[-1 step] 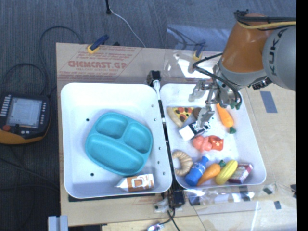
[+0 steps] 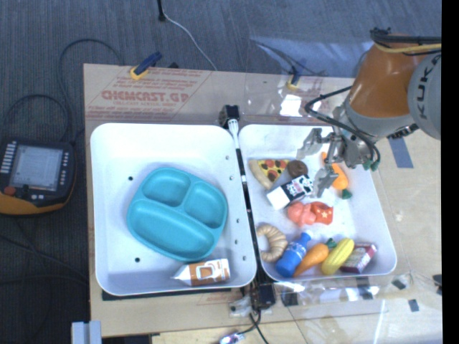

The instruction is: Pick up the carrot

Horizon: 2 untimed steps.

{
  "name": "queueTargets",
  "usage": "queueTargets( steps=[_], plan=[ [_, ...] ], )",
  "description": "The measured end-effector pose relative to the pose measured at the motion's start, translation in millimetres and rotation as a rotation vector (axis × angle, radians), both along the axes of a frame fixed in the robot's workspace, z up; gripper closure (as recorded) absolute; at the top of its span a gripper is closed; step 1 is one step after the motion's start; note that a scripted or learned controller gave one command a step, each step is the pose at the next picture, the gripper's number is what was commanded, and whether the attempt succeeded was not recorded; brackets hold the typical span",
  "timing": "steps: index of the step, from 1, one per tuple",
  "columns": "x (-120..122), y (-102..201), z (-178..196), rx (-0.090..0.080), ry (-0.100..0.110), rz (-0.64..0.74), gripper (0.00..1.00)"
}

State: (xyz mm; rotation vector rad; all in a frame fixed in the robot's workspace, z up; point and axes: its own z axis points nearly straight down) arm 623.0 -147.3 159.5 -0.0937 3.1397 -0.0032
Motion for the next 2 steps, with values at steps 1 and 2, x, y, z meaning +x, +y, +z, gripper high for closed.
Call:
queueTargets(
  steps=[1, 2],
  plan=[
    [5.1, -67.0, -64.3, 0.001, -0.01, -0.089, 0.0],
    [6.3, -66.8, -54.3, -0.002, -0.013, -0.089, 1.0]
  ],
)
